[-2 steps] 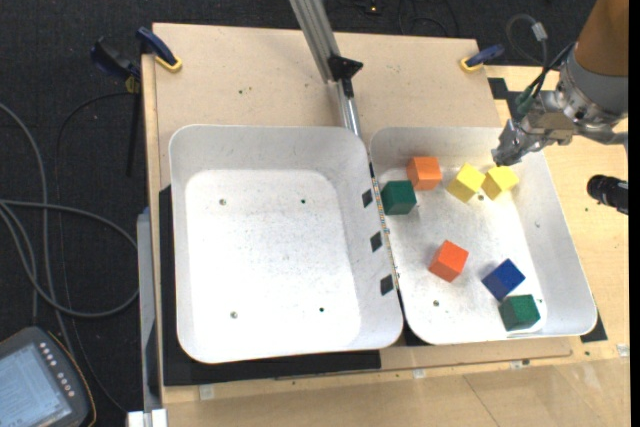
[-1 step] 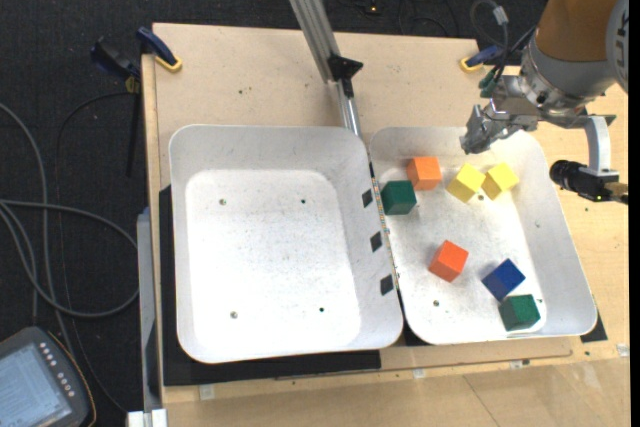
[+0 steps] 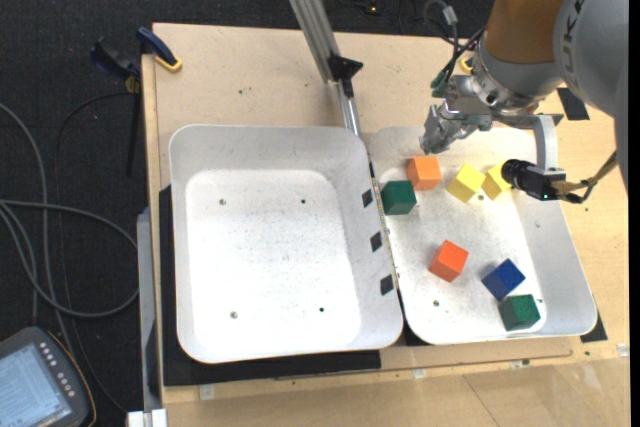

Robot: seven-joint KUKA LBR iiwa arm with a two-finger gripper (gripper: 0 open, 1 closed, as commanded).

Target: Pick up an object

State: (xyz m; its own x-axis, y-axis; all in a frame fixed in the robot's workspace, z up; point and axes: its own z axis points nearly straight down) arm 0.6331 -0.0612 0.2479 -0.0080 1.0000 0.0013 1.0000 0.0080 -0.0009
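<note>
Right-hand shallow white plastic bin (image 3: 570, 260) holds seven small blocks: two orange cubes (image 3: 424, 172) (image 3: 449, 260), two green cubes (image 3: 398, 197) (image 3: 520, 312), two yellow blocks (image 3: 466, 183) (image 3: 493, 182), one blue cube (image 3: 503, 278), all squat with no clear long axis. Left-hand white bin (image 3: 190, 245) sits alongside it. Two-finger gripper (image 3: 437, 141) hangs over the right bin's far edge, just above the upper orange cube; cannot tell how its jaws stand.

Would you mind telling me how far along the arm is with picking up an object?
Done: the gripper is over the back of the right bin, just above the orange block. In hand: nothing visible between its fingers. Left: the grasp and lift. The green block, yellow blocks, second orange block, blue block and other green block all lie in that bin.
</note>
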